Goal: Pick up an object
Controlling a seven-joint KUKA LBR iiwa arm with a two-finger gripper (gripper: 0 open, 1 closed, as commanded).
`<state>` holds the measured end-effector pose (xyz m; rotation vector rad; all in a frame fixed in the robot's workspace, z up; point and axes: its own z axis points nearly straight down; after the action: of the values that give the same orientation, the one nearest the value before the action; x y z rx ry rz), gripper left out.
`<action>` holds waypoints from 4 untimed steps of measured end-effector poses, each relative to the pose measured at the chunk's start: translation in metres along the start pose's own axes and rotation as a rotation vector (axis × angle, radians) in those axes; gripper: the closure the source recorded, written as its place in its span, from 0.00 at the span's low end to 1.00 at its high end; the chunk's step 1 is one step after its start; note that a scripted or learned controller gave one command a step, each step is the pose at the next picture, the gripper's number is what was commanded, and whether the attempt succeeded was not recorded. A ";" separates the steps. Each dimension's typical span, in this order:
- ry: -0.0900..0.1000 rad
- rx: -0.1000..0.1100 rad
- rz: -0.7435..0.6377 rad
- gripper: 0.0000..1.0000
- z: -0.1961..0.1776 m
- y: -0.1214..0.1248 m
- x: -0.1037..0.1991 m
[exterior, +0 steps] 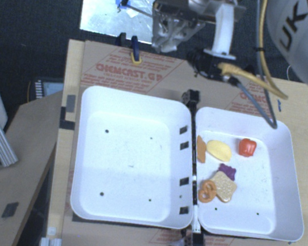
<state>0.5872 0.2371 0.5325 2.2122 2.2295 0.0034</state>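
The toy foods, a yellow piece (218, 150), a red piece (247, 146) and a pretzel (207, 191), cluster in the right bin (282, 184) by the divider. The pincer (168, 33) hangs over the worktop's far edge; whether it is wide or narrow I cannot tell. The cluster lies nearward and rightward of it.

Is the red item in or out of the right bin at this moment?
In. The red item lies on the floor of the right bin, near its far wall, right of the yellow piece; the pincer is apart from it.
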 end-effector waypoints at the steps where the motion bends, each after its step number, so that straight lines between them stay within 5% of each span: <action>1: -0.007 0.017 0.008 1.00 0.239 -0.006 -0.014; 2: -0.003 -0.006 0.020 1.00 0.160 -0.064 -0.142; 3: 0.003 -0.003 -0.002 1.00 0.129 -0.090 -0.086; 4: 0.007 -0.016 0.001 1.00 -0.012 -0.096 -0.069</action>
<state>0.4915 0.1670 0.5441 2.2086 2.2237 0.0284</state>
